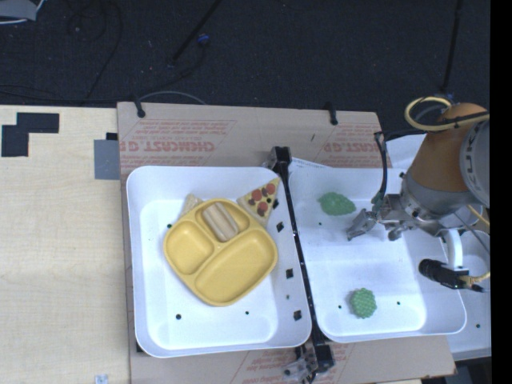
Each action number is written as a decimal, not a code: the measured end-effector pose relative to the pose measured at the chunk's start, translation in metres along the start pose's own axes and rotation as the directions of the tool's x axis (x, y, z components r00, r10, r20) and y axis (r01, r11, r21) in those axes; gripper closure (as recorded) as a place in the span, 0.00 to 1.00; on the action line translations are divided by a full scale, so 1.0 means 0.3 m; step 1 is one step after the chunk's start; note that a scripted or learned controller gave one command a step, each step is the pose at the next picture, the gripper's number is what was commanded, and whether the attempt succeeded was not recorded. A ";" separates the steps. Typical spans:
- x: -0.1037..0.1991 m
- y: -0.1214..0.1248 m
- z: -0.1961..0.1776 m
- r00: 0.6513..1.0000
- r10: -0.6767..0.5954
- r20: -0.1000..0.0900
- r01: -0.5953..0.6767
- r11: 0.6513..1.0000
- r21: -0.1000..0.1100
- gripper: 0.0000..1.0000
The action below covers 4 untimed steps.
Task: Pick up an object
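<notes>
In the right bin (pixel 400 326) a flat green leafy piece (pixel 336 204) lies near the far left corner. A round, knobbly green piece (pixel 362 302) sits near the front. My gripper (pixel 374 231) hangs over the middle of this bin, just right of and slightly nearer than the leafy piece. It is open, with nothing between its fingers (pixel 355 230). The left bin (pixel 148 294) holds a yellow divided plate (pixel 228 266) with a tan bread-like piece (pixel 219 219) in its far compartment. A pizza slice (pixel 262 198) lies beside the plate's far right.
A black divider (pixel 292 246) runs between the two bins. Both bins rest on a cardboard sheet (pixel 240 138). The arm's grey body and orange band (pixel 440 162) stand over the right bin's far right side. A pale wooden bench top (pixel 56 246) lies to the left.
</notes>
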<state>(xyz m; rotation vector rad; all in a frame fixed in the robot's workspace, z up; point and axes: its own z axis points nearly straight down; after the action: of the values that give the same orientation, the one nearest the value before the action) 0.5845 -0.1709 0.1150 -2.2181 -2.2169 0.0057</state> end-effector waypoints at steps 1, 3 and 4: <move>0.003 -0.001 0.095 1.000 0.000 0.000 0.000 1.000 -0.002 0.00; 0.010 0.031 -0.127 1.000 -0.002 0.001 0.002 1.000 -0.007 1.00; 0.001 0.036 -0.269 1.000 -0.003 0.002 0.003 1.000 -0.008 1.00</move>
<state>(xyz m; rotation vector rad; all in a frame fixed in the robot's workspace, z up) 0.5958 -0.1708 0.1955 -2.2199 -2.2250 -0.0009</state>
